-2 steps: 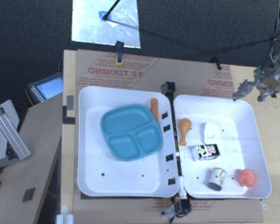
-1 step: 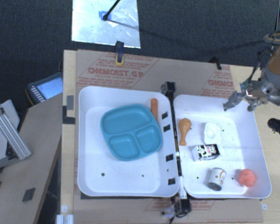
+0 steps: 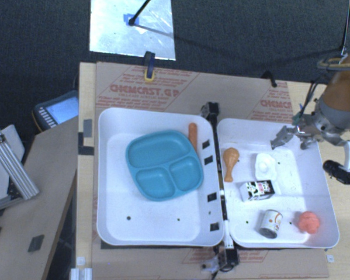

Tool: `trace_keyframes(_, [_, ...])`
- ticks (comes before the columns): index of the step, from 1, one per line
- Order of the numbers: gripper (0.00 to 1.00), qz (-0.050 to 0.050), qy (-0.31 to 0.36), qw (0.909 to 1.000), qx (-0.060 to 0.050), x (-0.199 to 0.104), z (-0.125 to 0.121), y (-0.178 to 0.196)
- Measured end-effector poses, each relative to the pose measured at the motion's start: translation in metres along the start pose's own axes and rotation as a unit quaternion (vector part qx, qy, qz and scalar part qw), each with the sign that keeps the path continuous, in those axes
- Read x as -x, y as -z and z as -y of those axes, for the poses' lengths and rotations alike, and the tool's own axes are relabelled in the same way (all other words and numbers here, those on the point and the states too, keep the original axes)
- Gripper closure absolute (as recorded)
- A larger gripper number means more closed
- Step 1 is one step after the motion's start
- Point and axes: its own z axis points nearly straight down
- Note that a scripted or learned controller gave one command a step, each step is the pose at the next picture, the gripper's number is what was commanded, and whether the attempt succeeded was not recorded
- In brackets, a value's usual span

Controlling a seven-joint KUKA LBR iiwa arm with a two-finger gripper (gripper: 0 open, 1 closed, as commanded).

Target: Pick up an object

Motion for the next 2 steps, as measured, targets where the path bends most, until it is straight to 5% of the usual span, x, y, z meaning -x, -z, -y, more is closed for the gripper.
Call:
trace_keyframes(1, [0.0, 0.0, 0.0, 1.0, -0.001, -0.003, 0.007, -0.06])
trace_keyframes(2, [1.0, 0.001, 0.0, 1.0, 0.004, -0.003, 0.004, -0.045])
